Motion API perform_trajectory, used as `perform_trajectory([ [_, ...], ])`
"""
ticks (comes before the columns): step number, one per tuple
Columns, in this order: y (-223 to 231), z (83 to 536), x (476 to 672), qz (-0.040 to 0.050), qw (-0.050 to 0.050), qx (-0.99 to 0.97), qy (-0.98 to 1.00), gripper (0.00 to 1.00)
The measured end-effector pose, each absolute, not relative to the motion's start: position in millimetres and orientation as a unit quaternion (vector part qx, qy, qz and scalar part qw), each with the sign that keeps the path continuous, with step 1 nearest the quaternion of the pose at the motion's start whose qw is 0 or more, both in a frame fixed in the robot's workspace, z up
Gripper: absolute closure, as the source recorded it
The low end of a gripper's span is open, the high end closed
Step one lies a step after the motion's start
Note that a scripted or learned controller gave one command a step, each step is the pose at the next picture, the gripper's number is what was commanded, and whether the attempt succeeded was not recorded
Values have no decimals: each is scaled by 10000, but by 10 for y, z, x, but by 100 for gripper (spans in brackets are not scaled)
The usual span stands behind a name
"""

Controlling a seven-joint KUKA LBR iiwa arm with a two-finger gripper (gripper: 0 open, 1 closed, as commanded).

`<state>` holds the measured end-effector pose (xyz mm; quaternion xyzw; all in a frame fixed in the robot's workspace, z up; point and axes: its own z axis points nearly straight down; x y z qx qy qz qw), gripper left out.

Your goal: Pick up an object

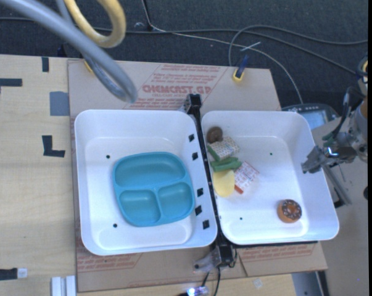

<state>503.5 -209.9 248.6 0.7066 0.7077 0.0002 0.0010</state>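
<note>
The gripper (pixel 313 163) is hovering at the right bin's (pixel 318 193) right rim, well apart from the donut (pixel 290 211); grip unclear

The arm is showing at the far right of the frame, at mid-height, reaching in from the right edge. Its tool (pixel 315 163) is hanging at the frame's right, dark and small, tilted toward the lower left. The picture is too blurred to tell how its tips are standing

Red word "CHEMCAST GP" on brown cardboard sheet (pixel 173 86) under bins, far left of claw (pixel 315 160). Other print too small.
</note>
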Motion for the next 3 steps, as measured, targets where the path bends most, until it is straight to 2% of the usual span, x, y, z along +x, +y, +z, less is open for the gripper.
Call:
perform_trajectory([
  [1, -1516, 2416, 5156, -3, -1, 7055, 7087, 100],
  [2, -991, 2361, 5430, -4, -4, 7051, 7091, 100],
  [3, -520, 2423, 5595, 2, -6, 7049, 7093, 100],
])
